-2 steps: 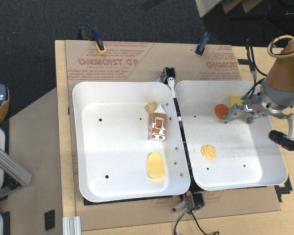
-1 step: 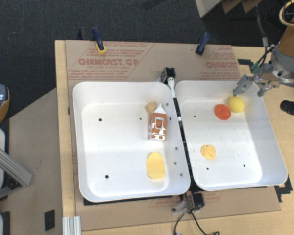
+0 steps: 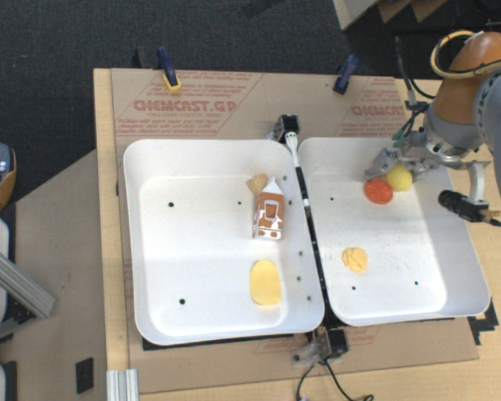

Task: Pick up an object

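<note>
A: A dark carpeted floor is seen around the counter point(image 3: 234, 98), on which a cardboard sheet is clamped and two shallow white bins are set side by side. In the left bin point(image 3: 150, 224) a small orange-and-white carton point(image 3: 270, 213), a tan scrap point(image 3: 257, 182) touching its top end, and a pale yellow oval point(image 3: 265, 281) are laid out.

B: And where is the hand placed?

A: The hand point(image 3: 391, 170) is lowered into the far part of the right bin point(image 3: 451, 266), just above a yellow ball point(image 3: 399, 179), with a red-orange ball point(image 3: 379, 191) touching that one on its left. Whether the hand is spread wide or pinched narrow cannot be told (the wrist hides the tips), and nothing can be said to be held.

B: What might be spoiled from here?

A: The two balls are pressed together, so one could be nudged by a descending tip and both could be rolled apart. A round thing is likely squeezed out sideways if the grip is taken off-centre. The red-orange ball may also be caught alongside the yellow one, and a loose double grip would probably be lost on lifting.

B: Anything else at risk?

A: A yellow-orange lump point(image 3: 355, 259) lies well apart, nearer the front, and should be left undisturbed. The bin's far wall is near, so a ball could be trapped against it.
</note>
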Controlling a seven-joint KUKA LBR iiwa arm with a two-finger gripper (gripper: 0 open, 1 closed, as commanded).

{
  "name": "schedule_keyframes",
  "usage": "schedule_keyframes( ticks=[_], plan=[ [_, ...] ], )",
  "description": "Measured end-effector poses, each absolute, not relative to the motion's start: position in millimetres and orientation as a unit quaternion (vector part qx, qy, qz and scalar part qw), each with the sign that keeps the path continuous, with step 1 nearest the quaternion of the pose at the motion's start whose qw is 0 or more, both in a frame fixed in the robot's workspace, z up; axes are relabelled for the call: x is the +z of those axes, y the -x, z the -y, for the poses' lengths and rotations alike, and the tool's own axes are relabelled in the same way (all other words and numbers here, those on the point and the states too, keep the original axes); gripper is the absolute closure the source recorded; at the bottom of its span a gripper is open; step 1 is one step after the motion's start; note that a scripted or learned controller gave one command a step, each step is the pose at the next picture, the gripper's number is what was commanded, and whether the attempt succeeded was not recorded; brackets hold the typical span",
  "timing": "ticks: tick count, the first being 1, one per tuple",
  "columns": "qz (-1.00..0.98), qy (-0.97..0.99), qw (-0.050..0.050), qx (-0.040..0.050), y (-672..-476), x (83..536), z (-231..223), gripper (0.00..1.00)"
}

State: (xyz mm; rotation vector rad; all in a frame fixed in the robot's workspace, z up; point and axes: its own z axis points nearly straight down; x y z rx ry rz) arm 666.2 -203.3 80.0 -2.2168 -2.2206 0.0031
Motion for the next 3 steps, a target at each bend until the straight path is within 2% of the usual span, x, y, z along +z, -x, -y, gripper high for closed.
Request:
schedule_keyframes(
  ticks=[1,2,3],
  plan=[
    [0.708,0.706,0.0,0.001,-666.8,93,205,1.0],
    [0.709,0.705,0.0,-0.0011,-635.6,86,111,1.0],
    [0.711,0.704,-0.004,-0.0051,-670.5,191,31,1.0]
  ],
)
